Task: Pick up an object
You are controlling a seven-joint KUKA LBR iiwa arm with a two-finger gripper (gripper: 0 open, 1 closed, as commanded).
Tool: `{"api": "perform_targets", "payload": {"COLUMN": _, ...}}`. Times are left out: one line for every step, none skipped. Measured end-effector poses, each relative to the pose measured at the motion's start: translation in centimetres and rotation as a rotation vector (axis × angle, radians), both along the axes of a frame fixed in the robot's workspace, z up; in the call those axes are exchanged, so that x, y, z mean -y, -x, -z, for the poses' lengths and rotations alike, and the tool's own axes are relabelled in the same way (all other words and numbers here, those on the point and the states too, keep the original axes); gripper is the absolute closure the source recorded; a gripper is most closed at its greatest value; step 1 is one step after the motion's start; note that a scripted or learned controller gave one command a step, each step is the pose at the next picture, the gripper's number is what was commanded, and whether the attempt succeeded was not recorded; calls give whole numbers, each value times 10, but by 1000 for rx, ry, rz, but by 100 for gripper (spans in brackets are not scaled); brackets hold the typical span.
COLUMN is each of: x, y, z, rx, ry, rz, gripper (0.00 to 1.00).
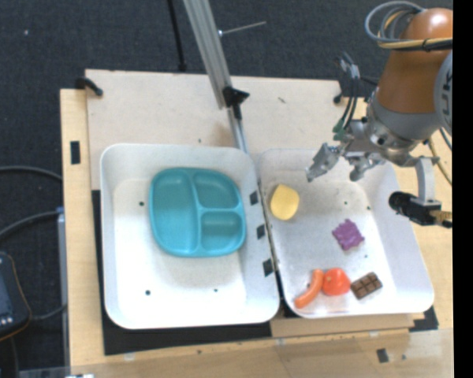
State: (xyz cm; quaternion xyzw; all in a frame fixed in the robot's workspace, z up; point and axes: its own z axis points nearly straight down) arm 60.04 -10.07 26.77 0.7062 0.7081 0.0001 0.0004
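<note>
White bins: two shallow trays side by side on the bench; left bin (126, 290), right bin (402, 278)
Left bin contents: one teal divided plate (197, 211), lying flat near the middle
Right bin contents: yellow rounded piece (284, 201) near the left wall; purple block (348, 234) mid-bin; orange carrot-like piece (309, 290) touching a red-orange piece (336, 283); brown chocolate-like bar (366, 285) just beside them at the near edge
Arm: grey with orange band; reaches in from the right
Gripper (340, 164): poised over the far end of the right bin, above the yellow piece and well apart from the purple block; fingers spread apart, nothing between them
Task progress: judged not yet begun in substance; no object lifted; every candidate lies on the bin floor
Left to do: descend on one object, close, raise it; the yellow piece looks nearest
Writing, brands: none legible
</note>
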Motion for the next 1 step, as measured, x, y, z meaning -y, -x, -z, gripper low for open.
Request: {"api": "perform_targets", "payload": {"x": 0, "y": 0, "z": 0, "rx": 1, "ry": 0, "rz": 2, "gripper": 0}}
